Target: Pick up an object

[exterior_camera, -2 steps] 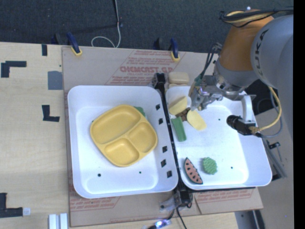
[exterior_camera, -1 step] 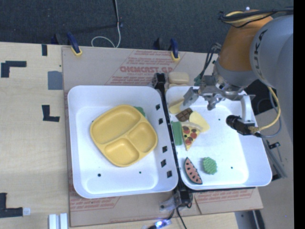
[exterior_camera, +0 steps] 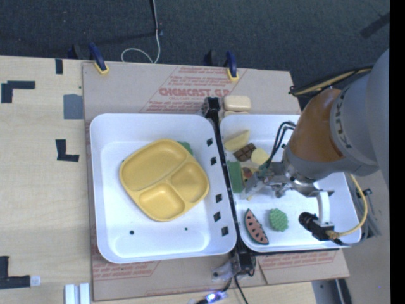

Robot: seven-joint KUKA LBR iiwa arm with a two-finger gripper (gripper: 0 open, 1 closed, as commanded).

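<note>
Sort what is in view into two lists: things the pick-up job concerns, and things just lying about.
Job in hand:
- gripper, down in the right bin
- watermelon slice
- green bumpy ball
- yellow wedge
- brown piece
- green block

Lying about:
- yellow divided plate in the left bin
- cream block on the cardboard
- blue clamps

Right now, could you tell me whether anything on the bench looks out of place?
Yes: a beige block lies outside both bins, on the cardboard just past the right bin's far rim. A green item is also mostly hidden beneath the yellow divided plate.
</note>
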